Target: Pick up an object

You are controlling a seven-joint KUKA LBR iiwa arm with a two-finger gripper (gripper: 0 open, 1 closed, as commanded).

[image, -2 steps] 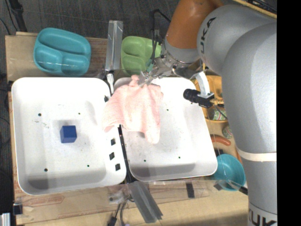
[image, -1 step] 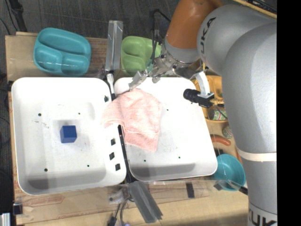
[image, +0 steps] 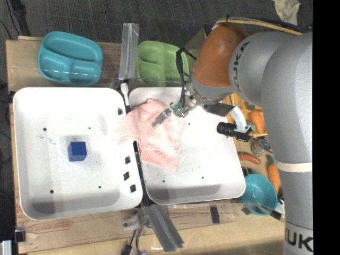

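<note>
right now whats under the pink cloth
The crumpled pink cloth lies on the floor of the right shallow white bin and drapes over the rims between it and the left white bin. Anything beneath its folds is covered and cannot be seen.

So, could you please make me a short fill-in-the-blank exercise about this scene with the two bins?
1. The small cube in the left bin has the colour ____.
2. The pink cloth lies over the edge between the two bins, mostly in the ____ bin.
3. The tool is at the upper right part of the ____.
4. Behind the bins stand two molded trays, a teal tray and a ____ one.

Missing words: blue; right; cloth; green
</note>
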